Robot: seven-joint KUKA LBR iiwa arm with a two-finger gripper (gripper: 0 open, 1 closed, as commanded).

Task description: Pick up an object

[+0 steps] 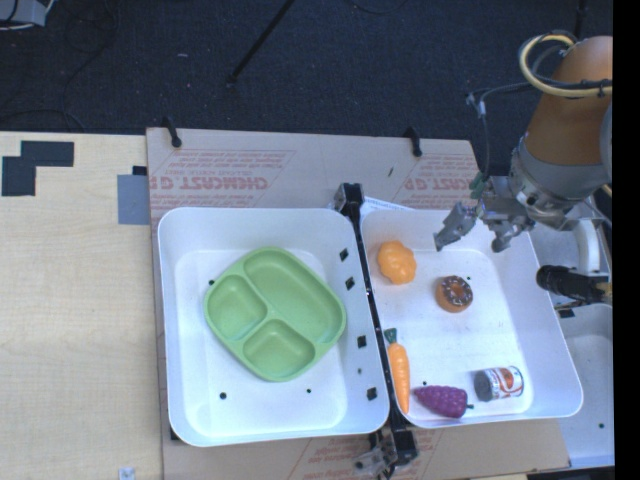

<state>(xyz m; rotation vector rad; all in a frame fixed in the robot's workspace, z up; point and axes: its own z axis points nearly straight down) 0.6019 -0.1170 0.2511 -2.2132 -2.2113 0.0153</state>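
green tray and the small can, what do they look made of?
Green tray: looks like moulded plastic, matte, uniform colour, rounded compartment walls with soft shading. Small can: probably metal, or a toy imitation; greyish shiny end, red-and-white label around the body. Too small to tell for sure.

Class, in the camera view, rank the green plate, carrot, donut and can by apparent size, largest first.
1. green plate
2. carrot
3. donut and can: they look alike, so no ranking.

Both white bins (180,268) look like smooth, faintly glossy plastic; the green divided plate (275,313) is matt plastic; printed brown cardboard (250,173) lies beneath; the counter (70,318) shows pale wood grain; the can (499,383) looks shiny
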